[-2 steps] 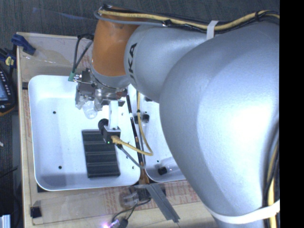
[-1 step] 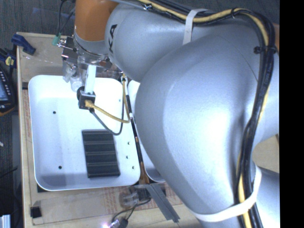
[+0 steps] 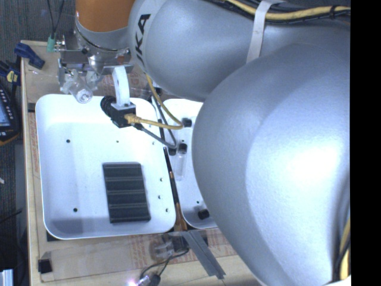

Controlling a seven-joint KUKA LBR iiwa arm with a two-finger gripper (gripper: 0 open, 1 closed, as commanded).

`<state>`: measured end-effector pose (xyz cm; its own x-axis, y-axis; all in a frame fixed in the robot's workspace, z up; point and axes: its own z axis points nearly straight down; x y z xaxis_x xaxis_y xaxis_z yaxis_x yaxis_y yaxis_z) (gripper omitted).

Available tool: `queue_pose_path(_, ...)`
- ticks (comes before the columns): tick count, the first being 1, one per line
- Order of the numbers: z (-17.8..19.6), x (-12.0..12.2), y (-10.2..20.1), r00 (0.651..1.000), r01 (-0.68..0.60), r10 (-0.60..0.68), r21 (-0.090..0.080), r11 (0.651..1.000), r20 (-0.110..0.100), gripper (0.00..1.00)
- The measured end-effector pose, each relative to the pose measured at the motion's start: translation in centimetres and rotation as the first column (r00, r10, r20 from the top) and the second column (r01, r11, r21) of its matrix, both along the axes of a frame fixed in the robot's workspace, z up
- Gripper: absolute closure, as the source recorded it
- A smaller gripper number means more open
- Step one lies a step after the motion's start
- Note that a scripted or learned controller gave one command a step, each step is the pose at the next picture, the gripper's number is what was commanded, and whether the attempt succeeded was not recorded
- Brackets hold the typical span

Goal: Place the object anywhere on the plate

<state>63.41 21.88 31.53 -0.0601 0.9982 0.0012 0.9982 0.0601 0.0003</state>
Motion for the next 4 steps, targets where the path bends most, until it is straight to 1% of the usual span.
queue_pose_path(1,-8.5,-5.9,-1.4,0.999,-0.035,0.035,-0.005,0.999,-0.008,1.0)
queue_pose_path(2,-17.7,-5.6,-7.0,0.999,0.04,-0.04,-0.004,0.999,-0.008,1.0)
queue_pose_path(3,-12.4,-13.2,-12.4,0.886,-0.464,0.464,0.0,0.886,-0.004,1.0)
queue_pose_path(4,-13.9,-15.8,-1.0,0.979,-0.205,0.205,-0.003,0.979,-0.004,1.0)
